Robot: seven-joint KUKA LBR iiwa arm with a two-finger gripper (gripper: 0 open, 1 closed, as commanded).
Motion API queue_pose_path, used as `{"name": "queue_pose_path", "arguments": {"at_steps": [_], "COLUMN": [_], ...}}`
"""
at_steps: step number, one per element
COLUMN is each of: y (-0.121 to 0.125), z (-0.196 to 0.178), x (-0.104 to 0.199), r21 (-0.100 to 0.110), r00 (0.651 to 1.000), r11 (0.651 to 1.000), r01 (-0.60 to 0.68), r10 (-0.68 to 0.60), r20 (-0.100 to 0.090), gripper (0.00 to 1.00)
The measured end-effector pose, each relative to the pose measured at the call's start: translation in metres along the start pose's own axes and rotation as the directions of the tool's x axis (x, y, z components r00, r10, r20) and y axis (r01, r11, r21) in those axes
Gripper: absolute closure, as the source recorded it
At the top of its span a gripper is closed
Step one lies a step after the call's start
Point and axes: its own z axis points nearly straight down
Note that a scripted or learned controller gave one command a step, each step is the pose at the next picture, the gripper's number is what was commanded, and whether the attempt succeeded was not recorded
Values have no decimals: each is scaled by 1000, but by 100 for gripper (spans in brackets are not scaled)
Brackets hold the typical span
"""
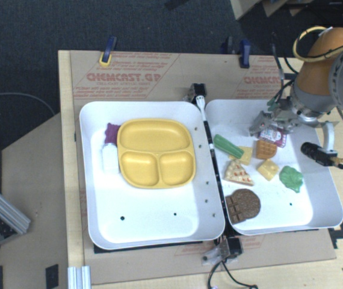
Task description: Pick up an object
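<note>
— Several small pieces lie in the right bin [331, 206], any of which could be the pick. Where do they sit?

— Mostly toward that bin's middle and left. A green stick-shaped piece [227, 146] lies tilted near the left wall, with a yellow-tan wedge [239, 173] just nearer than it. A brown round waffle-patterned disc [244, 204] rests at the near left corner. A pale yellow cube [268, 170] sits to the right of the wedge, and a green leafy lump [291, 178] is right of the cube.

— And under the arm?

— An orange-brown block [265, 149] lies just on the near side of the gripper [272, 123], with a pink and white packet [274, 137] at the gripper's tip, touching or nearly so. I cannot tell whether the hand is clenched or released; its tip is a blur of grey metal against the packet.

— Where does the arm come from?

— From the right, its orange band [331, 44] high at the far right edge.

— What about the other bin?

— Left bin [93, 161] holds a yellow three-compartment tray [156, 152] toward its far side. A purple thing [111, 132] and a white thing [109, 158] are tucked against the tray's left edge. Both bins rest on a brown board [75, 83] with red lettering.
</note>
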Motion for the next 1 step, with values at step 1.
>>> {"name": "queue_pose_path", "arguments": {"at_steps": [1], "y": [3], "z": [-17], "x": [-1], "r21": [-13], "r00": [1000], "r11": [1000], "r01": [0], "r10": [0], "r20": [4], "gripper": [100]}}
